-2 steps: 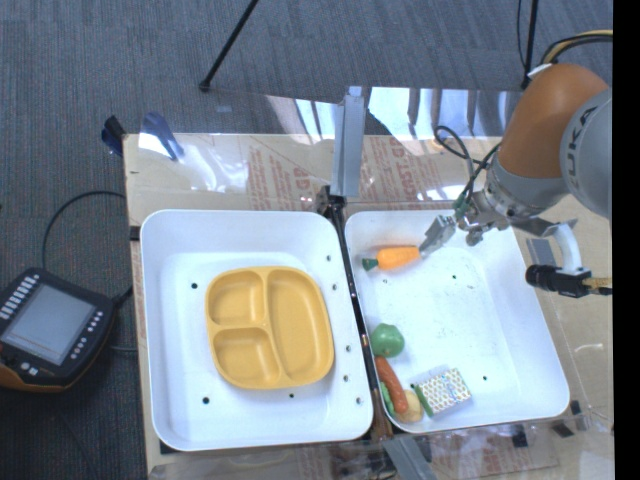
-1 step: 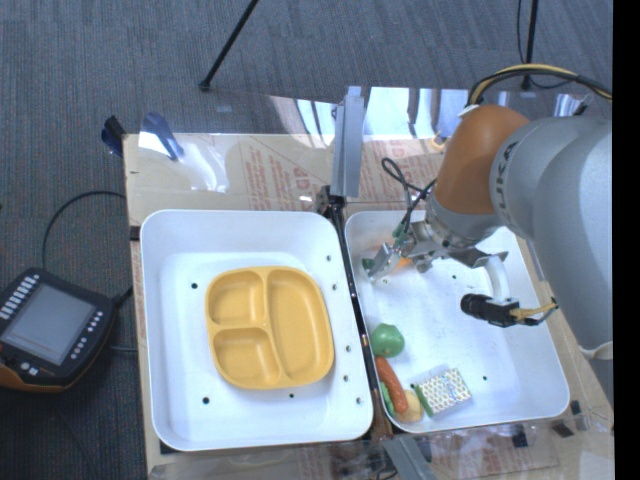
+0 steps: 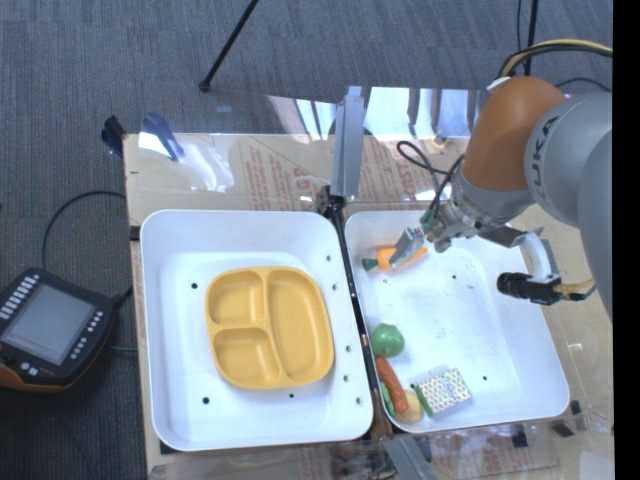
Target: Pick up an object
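Note:
A small orange carrot with a green end lies near the back left corner of the right bin. My gripper is right at the carrot, its grey tip crossing the orange body, which shows on both sides of it. Whether the carrot is gripped or only touched is unclear from this angle. The grey arm with its orange band reaches in from the right, over the bin's back edge.
Along the right bin's left wall lie a green round piece, a second orange-red carrot and a white dotted packet. The left bin holds a yellow divided plate. A hand-held pendant lies on the floor at left.

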Robot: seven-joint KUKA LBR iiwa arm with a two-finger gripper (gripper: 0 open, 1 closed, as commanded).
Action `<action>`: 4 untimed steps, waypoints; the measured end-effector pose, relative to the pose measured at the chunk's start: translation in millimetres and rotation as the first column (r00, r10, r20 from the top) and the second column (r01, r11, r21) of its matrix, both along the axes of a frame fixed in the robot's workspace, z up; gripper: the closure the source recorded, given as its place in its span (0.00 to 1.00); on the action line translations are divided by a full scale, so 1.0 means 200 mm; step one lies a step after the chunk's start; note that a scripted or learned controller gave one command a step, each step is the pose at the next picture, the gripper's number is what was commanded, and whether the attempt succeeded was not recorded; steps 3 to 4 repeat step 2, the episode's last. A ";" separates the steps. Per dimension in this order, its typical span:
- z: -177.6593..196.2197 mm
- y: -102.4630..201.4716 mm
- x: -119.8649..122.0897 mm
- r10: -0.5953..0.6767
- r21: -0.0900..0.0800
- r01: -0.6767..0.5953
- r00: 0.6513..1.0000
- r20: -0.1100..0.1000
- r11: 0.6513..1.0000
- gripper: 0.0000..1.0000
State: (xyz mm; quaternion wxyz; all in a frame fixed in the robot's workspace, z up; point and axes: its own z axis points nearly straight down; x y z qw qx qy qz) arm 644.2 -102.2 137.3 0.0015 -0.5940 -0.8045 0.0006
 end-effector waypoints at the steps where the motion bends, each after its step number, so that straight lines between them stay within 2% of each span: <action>1: -0.28 0.07 -0.01 -0.083 0.001 0.083 0.997 -0.007 0.997 0.00; 2: 0.14 -0.11 0.01 -0.063 -0.002 0.063 0.998 0.005 0.998 0.00; 4: 0.14 -0.11 0.01 -0.063 -0.002 0.063 0.998 0.005 0.998 0.00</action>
